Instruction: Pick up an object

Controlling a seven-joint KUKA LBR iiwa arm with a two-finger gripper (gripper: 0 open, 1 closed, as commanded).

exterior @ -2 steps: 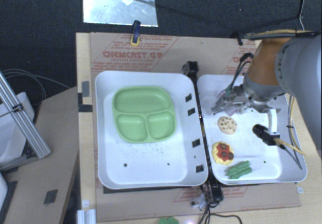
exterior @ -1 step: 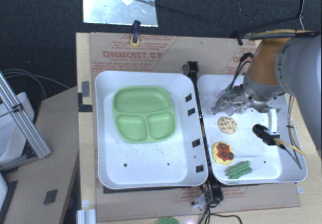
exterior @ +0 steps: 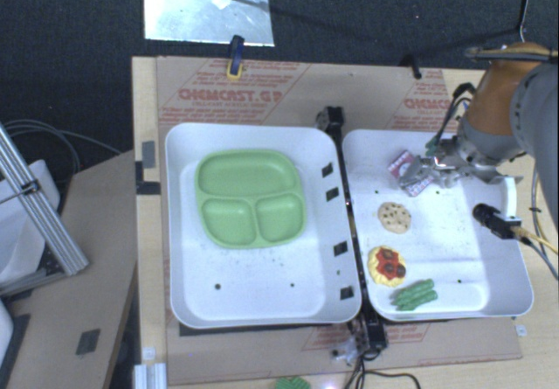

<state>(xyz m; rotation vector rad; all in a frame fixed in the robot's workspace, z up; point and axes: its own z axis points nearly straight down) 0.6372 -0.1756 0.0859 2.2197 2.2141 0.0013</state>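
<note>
Fingers of the gripper (exterior: 419,176) point left over the right bin (exterior: 502,295); I cannot tell if they are open or closed. Just at their tips lies a pink-white packet (exterior: 402,164), and the cookie (exterior: 395,217) lies lower, toward the front.

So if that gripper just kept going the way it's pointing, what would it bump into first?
The gripper points down and leftward in the right bin, right above a small pink-and-white packet. It would probably meet that packet first, though the height above it is unclear from this slanted view.
</note>
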